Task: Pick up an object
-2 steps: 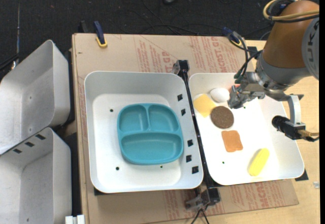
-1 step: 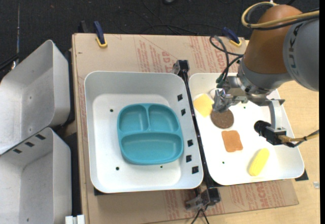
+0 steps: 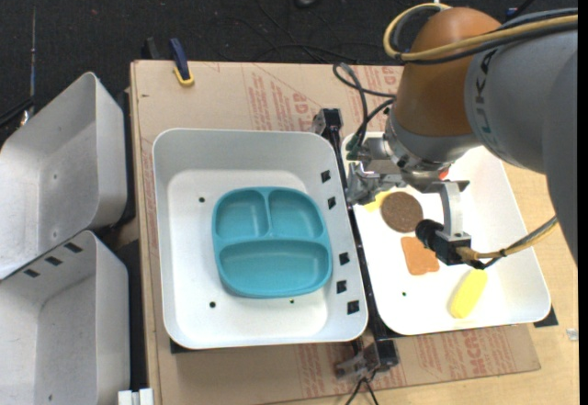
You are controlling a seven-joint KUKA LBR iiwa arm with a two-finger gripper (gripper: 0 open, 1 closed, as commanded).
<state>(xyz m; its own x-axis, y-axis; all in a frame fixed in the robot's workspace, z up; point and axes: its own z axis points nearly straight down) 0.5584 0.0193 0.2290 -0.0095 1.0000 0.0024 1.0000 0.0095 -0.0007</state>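
Note:
In the right bin [image 3: 514,302] lie a brown round disc [image 3: 401,210], an orange flat square piece [image 3: 418,257] and a yellow oblong piece [image 3: 467,293]. A small yellow bit [image 3: 371,202] shows just left of the brown disc. My gripper [image 3: 366,175] hangs low over the right bin's left edge, close above that yellow bit and beside the brown disc. The wrist and the arm's orange band cover the bin's far part.
The left bin [image 3: 184,174] holds a teal divided plate [image 3: 272,241] in its middle. A black divider with clips [image 3: 342,210] runs between the two bins. Two spare white bins [image 3: 55,210] stand off the bench at the left.

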